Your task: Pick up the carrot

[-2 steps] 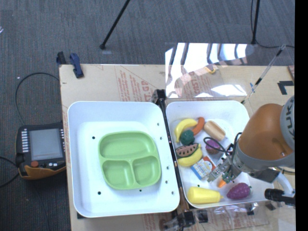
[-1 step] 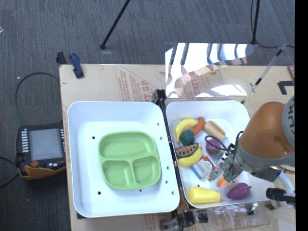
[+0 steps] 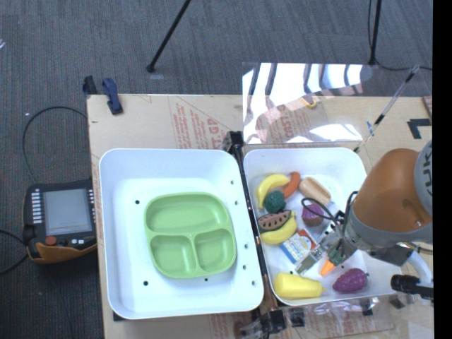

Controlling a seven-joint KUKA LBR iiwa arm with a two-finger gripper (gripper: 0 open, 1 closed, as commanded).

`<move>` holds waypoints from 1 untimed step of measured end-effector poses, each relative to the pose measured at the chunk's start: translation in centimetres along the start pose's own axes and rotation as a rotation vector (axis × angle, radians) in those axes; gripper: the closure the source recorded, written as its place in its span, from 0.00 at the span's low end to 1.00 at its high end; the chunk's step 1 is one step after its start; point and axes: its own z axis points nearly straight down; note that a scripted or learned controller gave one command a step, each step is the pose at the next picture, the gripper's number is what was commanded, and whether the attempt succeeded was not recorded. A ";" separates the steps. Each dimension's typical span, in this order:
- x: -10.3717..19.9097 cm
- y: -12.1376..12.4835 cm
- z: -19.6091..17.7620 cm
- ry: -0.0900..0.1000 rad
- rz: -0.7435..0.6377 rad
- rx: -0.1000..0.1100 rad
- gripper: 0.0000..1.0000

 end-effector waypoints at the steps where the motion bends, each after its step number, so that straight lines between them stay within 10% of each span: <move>1: -2.8 -1.5 1.4 -0.014 -0.174 -0.008 0.00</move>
